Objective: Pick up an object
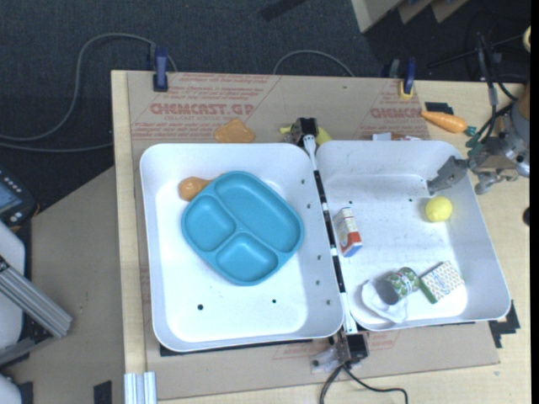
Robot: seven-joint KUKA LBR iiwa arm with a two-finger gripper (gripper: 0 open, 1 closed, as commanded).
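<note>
At the right bin's [472, 268] far right rim the jaws [461, 175] hang just above a yellow ball [437, 209], while a blue divided tray [242, 226] fills the left bin [168, 293] on the table [126, 225].

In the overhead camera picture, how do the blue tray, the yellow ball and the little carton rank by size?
Largest to smallest as they look:
1. Blue tray, by far.
2. Little carton.
3. Yellow ball.
The carton and the ball are close; the carton only looks longer.

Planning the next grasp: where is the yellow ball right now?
The yellow ball lies in the right bin, near its upper right, just below the gripper.
</note>
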